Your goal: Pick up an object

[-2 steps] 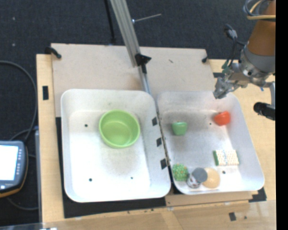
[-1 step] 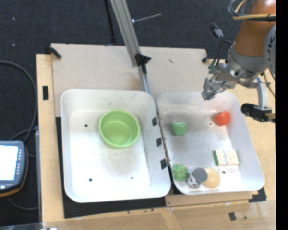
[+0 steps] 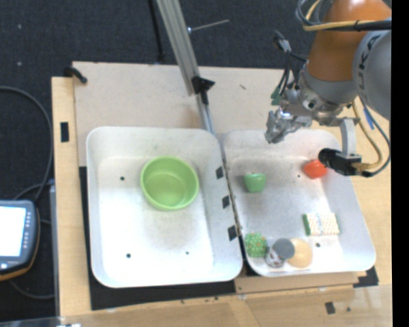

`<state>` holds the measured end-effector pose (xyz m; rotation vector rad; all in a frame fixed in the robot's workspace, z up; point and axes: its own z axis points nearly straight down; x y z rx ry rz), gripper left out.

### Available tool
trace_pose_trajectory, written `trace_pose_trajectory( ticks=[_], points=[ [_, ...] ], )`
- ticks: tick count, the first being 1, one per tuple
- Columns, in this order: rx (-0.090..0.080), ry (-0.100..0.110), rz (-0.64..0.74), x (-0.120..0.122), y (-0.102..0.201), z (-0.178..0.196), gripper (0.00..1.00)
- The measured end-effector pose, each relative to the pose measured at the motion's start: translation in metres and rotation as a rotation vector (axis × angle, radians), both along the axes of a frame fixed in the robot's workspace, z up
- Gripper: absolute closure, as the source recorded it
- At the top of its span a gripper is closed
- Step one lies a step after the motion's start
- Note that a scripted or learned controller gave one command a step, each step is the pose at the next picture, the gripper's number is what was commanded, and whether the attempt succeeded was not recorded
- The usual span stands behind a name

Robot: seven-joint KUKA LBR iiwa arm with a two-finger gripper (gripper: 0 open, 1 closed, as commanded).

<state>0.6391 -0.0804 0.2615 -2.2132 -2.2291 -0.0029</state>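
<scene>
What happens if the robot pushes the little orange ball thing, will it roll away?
Probably. The orange object looks round and smooth, so a nudge could send it rolling across the flat floor of the right bin. It looks small, so it is likely light. The bin's raised rim should stop it.

Both white bins (image 3: pixel 109 182) look like matt plastic, scuffed and speckled with grey grime across their floors. The green bowl (image 3: pixel 169 182) reads as smooth plastic with a soft sheen. Underneath, the bench (image 3: pixel 123 94) shows a flat, dull board surface, pale like wood or fibreboard. The slanted rail (image 3: pixel 180 39) is bare ribbed metal, silvery. On the arm, the orange band (image 3: pixel 344 29) gleams glossy, and the gripper (image 3: pixel 281 129) looks like dull grey metal.
</scene>
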Motion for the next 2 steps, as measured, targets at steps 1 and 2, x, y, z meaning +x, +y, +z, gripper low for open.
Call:
trace_pose_trajectory(
  ticks=[1,2],
  points=[
    [-0.001,0.001,-0.001,-0.01,0.044,-0.002,1.0],
    [-0.001,0.002,0.0,-0.012,0.1,-0.015,1.0]
  ],
)
